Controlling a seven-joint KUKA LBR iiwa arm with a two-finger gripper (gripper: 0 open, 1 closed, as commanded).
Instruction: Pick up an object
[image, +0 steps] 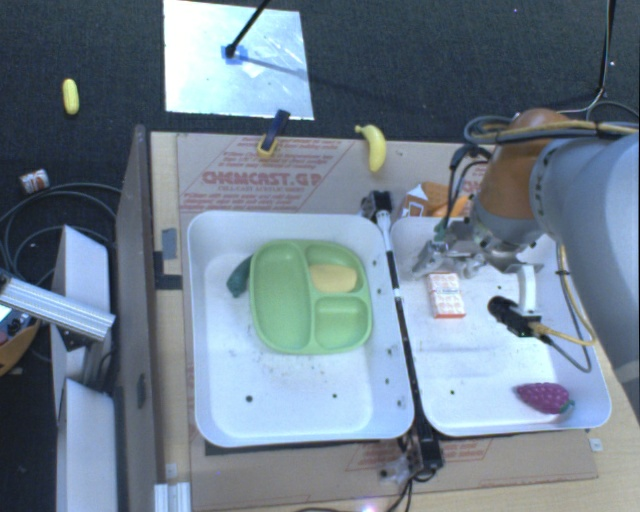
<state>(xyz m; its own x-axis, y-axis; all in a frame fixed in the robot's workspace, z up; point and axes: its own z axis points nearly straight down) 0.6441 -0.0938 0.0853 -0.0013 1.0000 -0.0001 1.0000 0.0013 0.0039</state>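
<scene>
while the arm leans in from three o'clock, nothing has been lifted yet, so i'd call this the approach step. nearest me, at five o'clock in the right bin (470, 400), lies a purple berry-like toy (543, 397), well apart from the gripper (452, 256). further in, a small red-and-white box (446, 296) lies flat on the bin floor, just beside and below the gripper, which hangs near the bin's eleven o'clock corner; the box looks the likeliest target. whether the claw is spread or closed i cannot tell, the wrist hides it. the next move, i'd judge, calls for centring over the box and coming straight down.

in the left bin (230, 400) a green divided tray (290, 320) carries a yellow piece (334, 277) in its two o'clock compartment, with a dark green thing (239, 276) touching its nine o'clock edge.

the bins rest on a cardboard sheet (250, 170) printed in red. beyond, at twelve o'clock, a toy banana (375, 146) lies on the cardboard, then a shiny plate (238, 58) on the dark floor, and another small yellow toy (70, 96) far off at ten o'clock.
</scene>
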